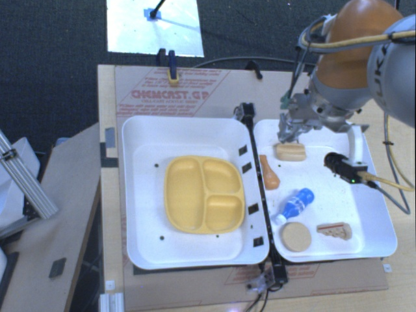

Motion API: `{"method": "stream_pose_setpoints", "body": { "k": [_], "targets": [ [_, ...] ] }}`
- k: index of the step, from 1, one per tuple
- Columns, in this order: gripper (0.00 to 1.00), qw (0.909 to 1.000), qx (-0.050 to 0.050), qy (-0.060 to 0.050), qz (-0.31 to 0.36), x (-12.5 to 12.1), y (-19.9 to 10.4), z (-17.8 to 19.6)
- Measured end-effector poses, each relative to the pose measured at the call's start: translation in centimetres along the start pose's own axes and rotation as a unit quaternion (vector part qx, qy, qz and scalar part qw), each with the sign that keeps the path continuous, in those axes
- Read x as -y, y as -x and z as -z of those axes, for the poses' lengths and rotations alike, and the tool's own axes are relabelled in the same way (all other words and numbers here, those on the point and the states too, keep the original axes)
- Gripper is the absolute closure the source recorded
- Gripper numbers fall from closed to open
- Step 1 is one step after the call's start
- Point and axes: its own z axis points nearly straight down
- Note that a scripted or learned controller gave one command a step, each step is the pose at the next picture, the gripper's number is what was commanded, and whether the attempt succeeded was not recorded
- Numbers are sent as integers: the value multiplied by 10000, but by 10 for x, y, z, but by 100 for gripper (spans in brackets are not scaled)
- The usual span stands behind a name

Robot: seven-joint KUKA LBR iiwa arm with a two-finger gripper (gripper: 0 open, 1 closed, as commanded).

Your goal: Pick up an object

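Tray (203, 194) in left bin (146, 149) — bottle (296, 205) in right bin (370, 203).

Grey arm (390, 64) entering from the right, orange band (354, 31) above the wrist, bent downward over the right side of the bench. Gripper (288, 134) pointed down at the arm's lower left end, finger spacing indistinct.

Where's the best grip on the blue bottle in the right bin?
Probably mid-body of the blue bottle, from straight above. It lies on its side, slanted, white cap toward the bin divider, so the fingers should close across its width, not along it. The tan disc sits near the cap end, while the body has open floor either side.
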Motion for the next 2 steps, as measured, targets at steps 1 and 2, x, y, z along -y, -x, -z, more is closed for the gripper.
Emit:
{"method": "stream_pose_setpoints", "body": {
  "k": [1, 2],
  "targets": [
    [100, 10000, -1, 0, -3, -2, -44, -4],
    [100, 10000, -5, -11, 2, 4, -99, -16]
  ]
}}
